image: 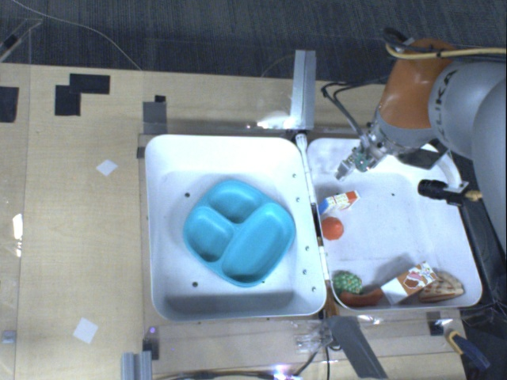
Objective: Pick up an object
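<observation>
Claw [352, 165] hangs over right bin's [444, 228] far-left corner, above small carton [339, 202]; finger state indeterminate, nothing visibly held.

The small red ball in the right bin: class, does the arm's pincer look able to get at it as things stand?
Probably yes. The pincer hangs above the right bin, and the red ball lies uncovered, though close to the bin's left wall.

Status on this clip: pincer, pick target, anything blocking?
Pincer over right bin, nothing visibly held. Nearest: small carton, orange ball just below it. Nothing between pincer and carton.
</observation>
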